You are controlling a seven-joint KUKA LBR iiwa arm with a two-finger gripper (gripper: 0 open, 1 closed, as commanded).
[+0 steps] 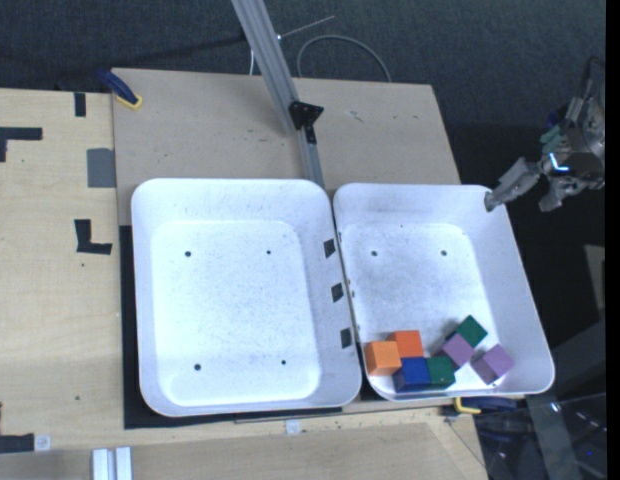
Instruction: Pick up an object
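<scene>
My gripper (531, 186) is at the right bin's (510, 258) far right rim, fingers spread apart, holding nothing. The small matte blocks (435, 356) are cube-shaped, without a long axis, clustered in this smooth white bin's near corner.

A robotics lab or test cell is showing itself here, not a home or shop. A plain wooden bench (190, 138) is filling most of the frame, with black tape marks sitting along its left edge. Two shallow white bins (230, 198) are lying side by side at the centre (speckled from use). A slanted metal pole (265, 48) is running down from the top, a loose cable (340, 48) is curling behind it, and dark carpet (110, 13) is covering the floor across the top.
</scene>
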